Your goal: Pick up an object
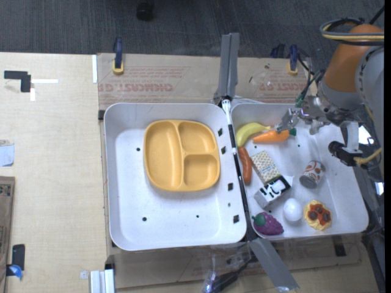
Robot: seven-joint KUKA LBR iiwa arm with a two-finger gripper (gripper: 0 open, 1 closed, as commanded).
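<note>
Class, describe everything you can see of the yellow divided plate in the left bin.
The yellow divided plate looks like matte plastic, a rounded square with a raised rim. Ridges split it into three compartments: one long one on the view's left and two smaller ones on the right. It lies flat and slightly rotated on the floor of the left bin, toward its upper middle, apart from the walls. All three compartments are bare.

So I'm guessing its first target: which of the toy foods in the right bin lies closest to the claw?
The carrot: its tip lies right at the claw, nearer than the banana beside it.
</note>
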